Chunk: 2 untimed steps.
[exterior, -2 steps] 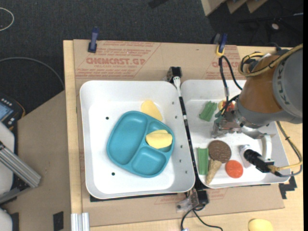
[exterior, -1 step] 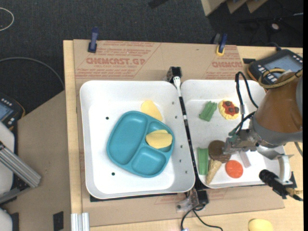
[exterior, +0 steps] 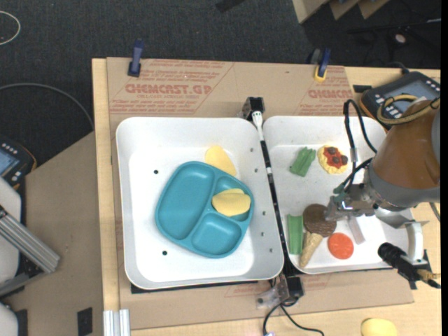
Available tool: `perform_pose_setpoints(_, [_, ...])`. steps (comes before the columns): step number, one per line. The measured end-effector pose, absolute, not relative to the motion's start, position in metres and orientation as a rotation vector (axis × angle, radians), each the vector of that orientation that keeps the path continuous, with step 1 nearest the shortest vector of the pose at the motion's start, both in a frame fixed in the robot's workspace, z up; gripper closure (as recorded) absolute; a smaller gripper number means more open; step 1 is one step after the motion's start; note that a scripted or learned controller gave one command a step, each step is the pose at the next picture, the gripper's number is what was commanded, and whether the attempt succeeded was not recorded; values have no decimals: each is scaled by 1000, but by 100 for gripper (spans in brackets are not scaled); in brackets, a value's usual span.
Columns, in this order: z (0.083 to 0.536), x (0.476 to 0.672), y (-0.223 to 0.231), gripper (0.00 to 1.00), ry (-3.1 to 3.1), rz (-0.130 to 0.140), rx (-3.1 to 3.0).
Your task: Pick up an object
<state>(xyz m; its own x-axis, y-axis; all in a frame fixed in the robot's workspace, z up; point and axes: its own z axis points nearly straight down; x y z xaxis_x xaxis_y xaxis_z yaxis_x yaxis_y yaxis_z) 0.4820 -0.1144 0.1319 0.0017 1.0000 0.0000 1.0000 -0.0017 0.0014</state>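
Camera view, jaws (exterior: 339, 206) just right of the brown ice-cream cone (exterior: 315, 231) in the right bin (exterior: 280, 135) — opening can't be told.

Right bin crowded near its front, open toward its back right

Ice-cream cone (exterior: 313, 238), green block (exterior: 295, 231) and orange disc (exterior: 341, 246) crowd the right bin's (exterior: 280, 135) front edge; green piece (exterior: 303, 162) and pizza toy (exterior: 333, 159) sit near the back; the blue tray (exterior: 199, 212) fills the left bin's (exterior: 140, 145) centre.

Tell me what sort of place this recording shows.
Probably a robotics lab grasping bench: two shallow white plastic bins clamped to a board, toy food such as a small pizza, and a grey robot arm.
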Motion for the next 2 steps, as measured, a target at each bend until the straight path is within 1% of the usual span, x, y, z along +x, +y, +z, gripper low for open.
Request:
perform_pose_setpoints(1, [306,482,-119,100,2212,17,2207])
perform_pose_setpoints(2, [432,481,-98,100,2215,18,2207])
